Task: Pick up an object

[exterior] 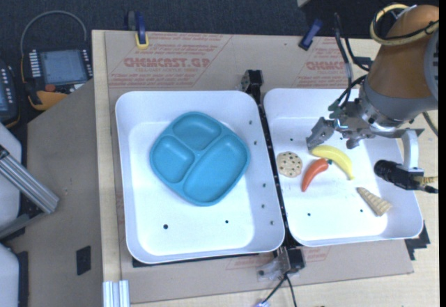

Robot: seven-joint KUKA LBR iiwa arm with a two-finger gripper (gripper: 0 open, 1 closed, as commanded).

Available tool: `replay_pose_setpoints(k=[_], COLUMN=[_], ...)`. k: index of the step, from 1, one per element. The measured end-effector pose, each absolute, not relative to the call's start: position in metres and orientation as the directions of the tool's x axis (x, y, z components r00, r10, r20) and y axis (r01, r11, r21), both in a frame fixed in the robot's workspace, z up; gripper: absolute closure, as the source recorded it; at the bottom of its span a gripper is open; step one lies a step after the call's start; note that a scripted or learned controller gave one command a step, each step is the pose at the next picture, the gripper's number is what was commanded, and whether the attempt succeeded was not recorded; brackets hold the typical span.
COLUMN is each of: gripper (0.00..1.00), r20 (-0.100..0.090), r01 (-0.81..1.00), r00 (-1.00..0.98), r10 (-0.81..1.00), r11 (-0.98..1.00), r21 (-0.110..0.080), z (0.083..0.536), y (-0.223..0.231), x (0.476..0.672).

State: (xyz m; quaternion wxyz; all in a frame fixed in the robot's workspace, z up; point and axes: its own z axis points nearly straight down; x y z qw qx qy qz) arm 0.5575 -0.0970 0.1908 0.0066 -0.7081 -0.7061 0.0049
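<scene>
Broadly, we see a tabletop (104, 159) covered with a tan paper sheet printed in red letters, clamped at its far edge. On it sit two shallow white plastic bins with rounded corners, touching along a dark seam down the middle.

The left bin (139, 229) holds a turquoise divided plate (200, 157), smooth and glossy, squarish with soft corners and three compartments, turned at an angle. White floor lies bare all round the plate, widest toward the near edge.

The arm (404, 48) reaches in from the right, its orange band rounded and shiny above a grey wrist. Its pincer (333, 133) hangs over the far half of the right bin (334, 232), metal fingers (319, 133) pointing toward the left; whether they are parted or closed we cannot tell, and nothing shows between them.

Just under the pincer lies a banana (334, 158), yellow and curved, smooth like a plastic toy. A red-orange chili pepper (314, 172) lies against its left end, slim and bent, tapering toward the near side. Near the bin's right wall rests a waffle cone (373, 201), tan and ribbed, its point aimed left. A round cookie (289, 163), pale with dark specks, sits close to the seam wall, just beside the pepper but apart from it.

The near half of the right bin is open white floor; the banana and pepper crowd together, while the cone and the cookie each have room around them.
</scene>
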Motion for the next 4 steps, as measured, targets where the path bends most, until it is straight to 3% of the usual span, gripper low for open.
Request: replay_pose_setpoints(k=[1,3,4], gripper=[0.00,0.00,0.00], r20=[0.001,0.002,0.002], r01=[1.000,1.000,1.000], r00=[0.000,0.000,0.000], r10=[1.000,1.000,1.000], r11=[0.000,0.000,0.000], r21=[-0.001,-0.005,0.001], z=[0.199,0.105,0.089], y=[-0.097,-0.092,-0.092], x=[0.560,0.561,0.563])
